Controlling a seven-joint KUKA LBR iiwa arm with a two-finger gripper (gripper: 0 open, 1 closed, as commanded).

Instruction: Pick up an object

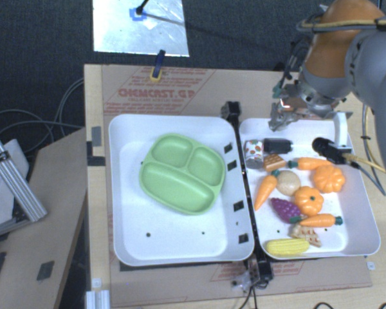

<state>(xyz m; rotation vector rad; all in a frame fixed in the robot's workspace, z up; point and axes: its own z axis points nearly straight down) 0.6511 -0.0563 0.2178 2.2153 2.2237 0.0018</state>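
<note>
White right bin point(357, 237), arm bent low, tool point(281, 116) near its far edge

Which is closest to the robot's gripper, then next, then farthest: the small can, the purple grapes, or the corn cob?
From the gripper:
1. Small can, just below it at the right bin's top left.
2. Purple grapes, mid-bin.
3. Corn cob, at the bottom edge.

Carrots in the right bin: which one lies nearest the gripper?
The carrot lying crosswise at the bin's far side, just above the pumpkin. The gripper hovers beyond it; the other two carrots lie nearer the camera.

Fixed overhead slant onto both bins point(180, 124)
</note>
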